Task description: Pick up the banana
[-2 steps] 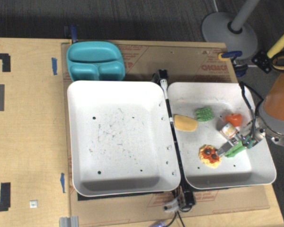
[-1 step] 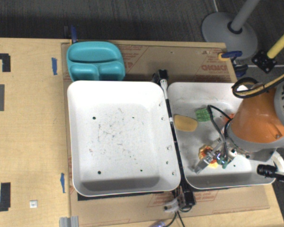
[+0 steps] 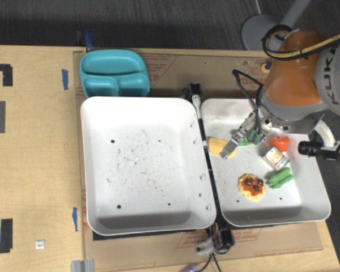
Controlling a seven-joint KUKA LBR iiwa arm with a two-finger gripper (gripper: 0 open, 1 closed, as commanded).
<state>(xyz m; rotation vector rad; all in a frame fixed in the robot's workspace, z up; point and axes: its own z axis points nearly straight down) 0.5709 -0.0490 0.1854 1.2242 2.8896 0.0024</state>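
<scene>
Banana (image 3: pixel 216 147), yellow, lies at the left edge of the right bin (image 3: pixel 306 208), middle right of the frame. Gripper (image 3: pixel 231 147) reaches down from the upper right, fingertips touching it; whether they are apart or together cannot be told. Pizza toy (image 3: pixel 251 186) and green toy (image 3: pixel 280 178) lie below, likely clear of the grasp.

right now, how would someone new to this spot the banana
Look in the right-hand white bin, at its left edge by the divider. The banana is the pale yellow piece under the gripper; the other items there are red, green or a round pizza-like toy.
</scene>
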